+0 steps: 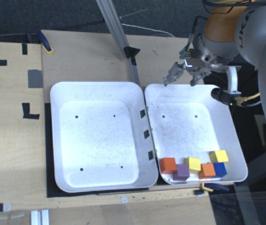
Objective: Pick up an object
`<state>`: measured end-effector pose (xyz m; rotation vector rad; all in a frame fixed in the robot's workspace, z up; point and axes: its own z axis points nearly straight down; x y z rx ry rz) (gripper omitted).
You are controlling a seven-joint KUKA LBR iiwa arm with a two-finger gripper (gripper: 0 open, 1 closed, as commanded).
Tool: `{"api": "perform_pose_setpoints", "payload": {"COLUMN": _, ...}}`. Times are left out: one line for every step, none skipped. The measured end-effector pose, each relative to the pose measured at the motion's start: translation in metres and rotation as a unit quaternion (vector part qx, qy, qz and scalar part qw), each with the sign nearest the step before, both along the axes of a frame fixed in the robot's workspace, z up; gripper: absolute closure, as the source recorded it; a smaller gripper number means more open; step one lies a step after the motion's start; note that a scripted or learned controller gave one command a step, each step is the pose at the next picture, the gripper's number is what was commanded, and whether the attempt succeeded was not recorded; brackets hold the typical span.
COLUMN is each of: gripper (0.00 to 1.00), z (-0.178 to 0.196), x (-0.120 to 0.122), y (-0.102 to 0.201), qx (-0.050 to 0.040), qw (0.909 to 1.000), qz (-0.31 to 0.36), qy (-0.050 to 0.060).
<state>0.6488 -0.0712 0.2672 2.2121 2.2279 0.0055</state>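
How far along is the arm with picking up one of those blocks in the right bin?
Nothing looks done yet. The hand hangs open with nothing between its fingers, above the far rim of the right bin. All the blocks sit at the bin's near edge: orange block, purple block, yellow block, a second orange block, blue block, another yellow block. Reaching, grasping and lifting all remain.

Two white bins [97, 90] [226, 125] carry fine dark speckling. Well below the metallic grey gripper [183, 77], the right bin holds blocks: two orange [167, 164] [207, 170], two yellow [218, 155] [194, 163], one purple [182, 171], one blue [220, 169]. The bench [11, 139] is pale wood with black tape marks. Above the gripper, the arm [231, 18] is grey with an orange band.
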Motion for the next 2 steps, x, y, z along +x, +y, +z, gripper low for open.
{"api": "perform_pose_setpoints", "payload": {"gripper": 0.0, "z": -0.027, "x": 0.001, "y": 0.076, "qx": 0.0003, "qw": 1.0, "qz": 0.001, "qy": 0.004}}
{"api": "perform_pose_setpoints", "payload": {"gripper": 0.0, "z": -0.079, "x": 0.032, "y": 0.073, "qx": -0.0013, "qw": 1.0, "qz": -0.002, "qy": 0.005}}
